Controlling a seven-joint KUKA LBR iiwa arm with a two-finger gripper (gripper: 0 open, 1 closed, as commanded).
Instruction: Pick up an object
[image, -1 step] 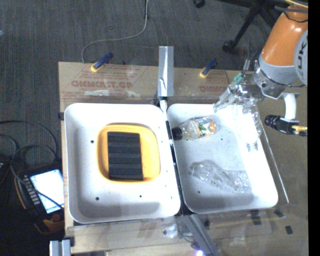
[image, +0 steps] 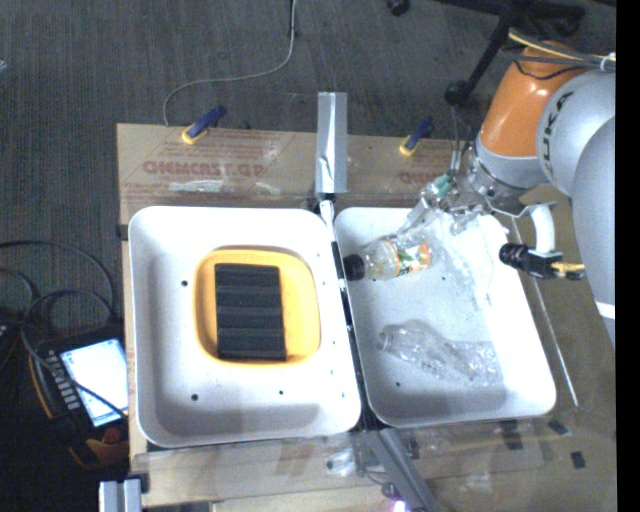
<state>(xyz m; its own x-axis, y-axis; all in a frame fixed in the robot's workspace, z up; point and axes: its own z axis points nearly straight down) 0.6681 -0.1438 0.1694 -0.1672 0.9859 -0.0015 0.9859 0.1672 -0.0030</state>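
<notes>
White bins (image: 150, 300), yellow tray (image: 205, 300) w/ black ridged block (image: 248, 312), orange-labelled clear bottle (image: 395, 258).

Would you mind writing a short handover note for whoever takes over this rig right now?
Claw: at the far edge of the right bin, right by the base of a clear bottle; I cannot tell from above whether it grips anything.
Things: that bottle, with a dark cap and orange label, lies on its side in the right bin; a crushed clear bottle lies nearer the front. The left bin holds a yellow tray with a black block.
Done: no pick confirmed.
Left: grasp and lift one object.
</notes>
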